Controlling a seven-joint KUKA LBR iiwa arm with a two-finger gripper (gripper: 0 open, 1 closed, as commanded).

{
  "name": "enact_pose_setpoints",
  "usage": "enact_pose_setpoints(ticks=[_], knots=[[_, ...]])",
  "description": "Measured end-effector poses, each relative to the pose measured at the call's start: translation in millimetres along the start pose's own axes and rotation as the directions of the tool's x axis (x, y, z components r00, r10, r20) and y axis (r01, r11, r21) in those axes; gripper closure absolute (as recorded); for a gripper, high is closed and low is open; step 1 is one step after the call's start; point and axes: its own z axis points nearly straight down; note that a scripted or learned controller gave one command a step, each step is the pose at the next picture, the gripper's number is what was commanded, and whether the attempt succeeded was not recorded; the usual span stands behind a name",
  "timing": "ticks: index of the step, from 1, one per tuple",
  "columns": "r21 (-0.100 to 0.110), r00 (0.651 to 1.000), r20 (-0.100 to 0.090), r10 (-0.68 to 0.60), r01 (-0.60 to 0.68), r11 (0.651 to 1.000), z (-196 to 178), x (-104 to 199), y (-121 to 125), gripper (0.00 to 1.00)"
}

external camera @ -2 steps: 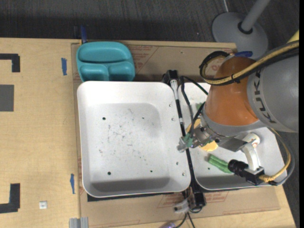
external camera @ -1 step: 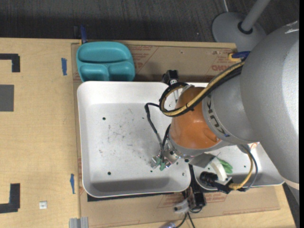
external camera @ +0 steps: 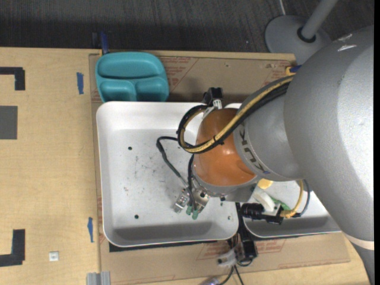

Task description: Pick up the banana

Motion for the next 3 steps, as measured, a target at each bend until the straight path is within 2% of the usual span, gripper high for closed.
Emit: enact_pose_setpoints(ticks=[1, 2, 3], knots=[[-0.002, 0.95, 0.001, -0.312, 0.312, 0.95, 0, 26, 28, 1.0], [0.001, 0.985, -0.005, 0.174, -0.174, 0.985, 0, -10, 74, 1.0], [0.004, 0.993, -0.005, 0.115, -0.115, 0.993, -92, 20, 20, 1.0]])
